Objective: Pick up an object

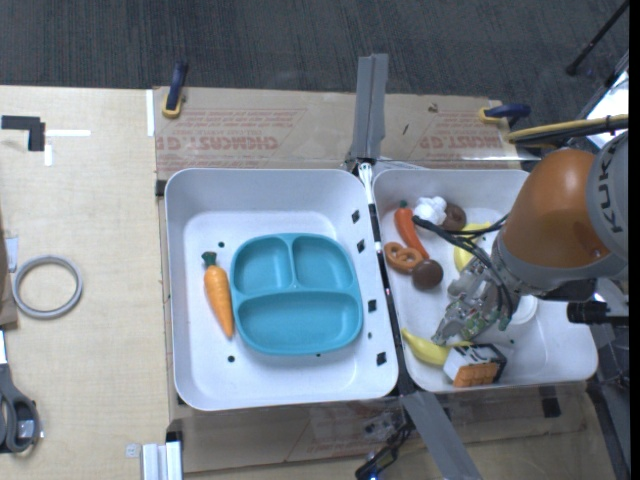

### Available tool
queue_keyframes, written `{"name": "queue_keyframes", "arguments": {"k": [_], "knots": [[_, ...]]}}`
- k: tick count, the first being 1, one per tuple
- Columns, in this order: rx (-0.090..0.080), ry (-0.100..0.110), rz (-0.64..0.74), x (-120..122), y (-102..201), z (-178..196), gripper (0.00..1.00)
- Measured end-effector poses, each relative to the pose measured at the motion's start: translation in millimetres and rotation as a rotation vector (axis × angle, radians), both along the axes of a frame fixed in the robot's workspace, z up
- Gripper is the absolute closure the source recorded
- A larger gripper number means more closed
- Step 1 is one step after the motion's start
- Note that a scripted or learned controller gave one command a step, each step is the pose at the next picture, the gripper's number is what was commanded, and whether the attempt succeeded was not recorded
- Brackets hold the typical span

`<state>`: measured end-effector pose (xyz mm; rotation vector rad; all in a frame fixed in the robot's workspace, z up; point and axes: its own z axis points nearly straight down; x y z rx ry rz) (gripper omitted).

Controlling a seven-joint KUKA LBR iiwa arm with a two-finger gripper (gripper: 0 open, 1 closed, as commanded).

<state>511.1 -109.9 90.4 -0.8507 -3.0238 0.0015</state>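
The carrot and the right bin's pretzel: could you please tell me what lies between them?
In the camera view, the blue divided plate and the two bins' adjoining walls lie between the carrot and the pretzel.

teal plate; orange carrot; white bins

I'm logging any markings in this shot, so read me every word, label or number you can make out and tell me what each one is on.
"KU": white letters on the grey arm, cut off at the picture's edge.
Red print in repeated lines on the cardboard sheet behind the bins: upside down and too blurred to read.
The small box under the gripper bears dark marks, too small to read.
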Motion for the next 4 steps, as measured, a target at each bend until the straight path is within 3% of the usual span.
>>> {"name": "queue_keyframes", "arguments": {"k": [1,2,3,4], "knots": [[0.000,-0.008,0.052,-30,-19,2,0.00],[0.000,0.000,-0.219,53,3,0,0.00],[-0.001,0.000,-0.331,130,-1,0,0.00],[-0.005,-0.002,-0.327,131,-1,8,1.00]]}}
